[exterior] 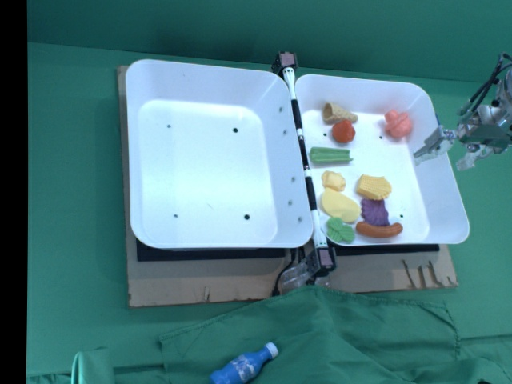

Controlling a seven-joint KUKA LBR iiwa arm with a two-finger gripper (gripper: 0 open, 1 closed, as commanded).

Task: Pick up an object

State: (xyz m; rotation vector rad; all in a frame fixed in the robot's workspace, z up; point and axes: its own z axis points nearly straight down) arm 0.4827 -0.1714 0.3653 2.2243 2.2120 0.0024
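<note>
**Approach phase, nothing gripped**

Green-draped bench w/ two white bins. Toy foods are seen in the right bin [448, 206]; the pink toy [398, 123] lies nearest the gripper [448, 146], which is held spread and unloaded just beyond that bin's right rim. Next, judged: reach inward over the pink toy, descend, close.

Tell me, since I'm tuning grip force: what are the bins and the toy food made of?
The bins look like glossy moulded plastic, with bright glare. The toy food, such as the sausage and green bean, seems matte plastic or rubber; which one is unclear.
</note>
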